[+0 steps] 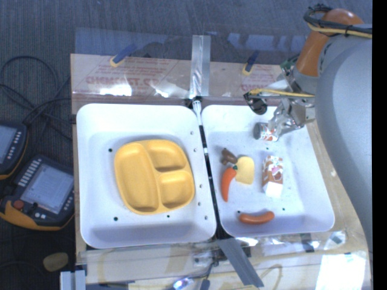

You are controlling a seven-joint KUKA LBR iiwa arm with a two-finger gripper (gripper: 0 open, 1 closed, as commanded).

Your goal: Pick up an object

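Observation:
The right bin (302, 193) holds several small objects. An orange carrot (227, 183) lies next to a pale yellow wedge (245, 170), with a small brown piece (228, 156) just above them. A white and red packet (273, 176) sits to their right, and a red-orange sausage (256, 217) lies near the front wall. My gripper (273, 128) is low in the bin's far right corner, above the packet. A small grey and red bit (264, 132) shows at its tip; I cannot tell whether it is held.
The left bin (97, 132) holds a yellow divided tray (154, 175). The grey arm with its orange band (314, 47) comes in over the right bin's far right corner. A pendant and cables lie on the floor at the left (36, 189).

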